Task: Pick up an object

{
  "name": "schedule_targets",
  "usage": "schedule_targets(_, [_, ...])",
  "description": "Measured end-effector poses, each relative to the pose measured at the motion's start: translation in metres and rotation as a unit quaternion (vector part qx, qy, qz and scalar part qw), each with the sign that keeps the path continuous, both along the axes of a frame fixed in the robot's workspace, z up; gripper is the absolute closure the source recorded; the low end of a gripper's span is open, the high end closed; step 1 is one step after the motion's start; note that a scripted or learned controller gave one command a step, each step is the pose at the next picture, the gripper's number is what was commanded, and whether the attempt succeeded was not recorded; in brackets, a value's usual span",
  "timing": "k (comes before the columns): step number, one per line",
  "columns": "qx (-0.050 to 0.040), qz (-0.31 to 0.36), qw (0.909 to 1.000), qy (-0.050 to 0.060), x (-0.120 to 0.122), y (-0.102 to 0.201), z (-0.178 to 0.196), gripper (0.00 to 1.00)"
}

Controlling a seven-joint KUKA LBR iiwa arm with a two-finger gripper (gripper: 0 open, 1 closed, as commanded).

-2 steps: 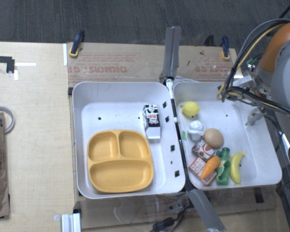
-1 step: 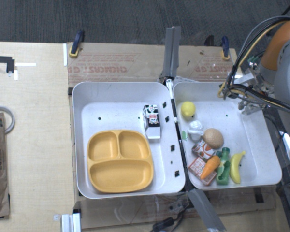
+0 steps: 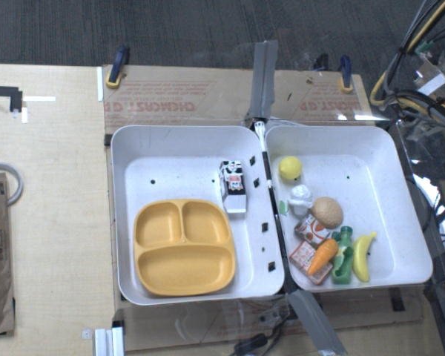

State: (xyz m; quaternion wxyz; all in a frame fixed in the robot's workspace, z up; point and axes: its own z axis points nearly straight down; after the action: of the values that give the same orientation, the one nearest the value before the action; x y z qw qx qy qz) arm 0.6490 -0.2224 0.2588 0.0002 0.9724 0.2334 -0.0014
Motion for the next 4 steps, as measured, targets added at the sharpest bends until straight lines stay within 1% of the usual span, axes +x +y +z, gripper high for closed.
schedule_targets(1, [0.0003,-0.041,0.9992,0.001,-0.019,0.0,0.023,1.0])
schedule_targets(2, [0.0005,0.022,0.9998,0.001,-0.028,0.071,-0.032,1.0])
schedule_targets(3, [-0.0001,-0.024,0.9997,0.0,-0.056,0.011,0.075,1.0])
schedule_targets(4, [0.0005,0.008,1.0,0.001,-0.008,0.084,-0.017,1.0])
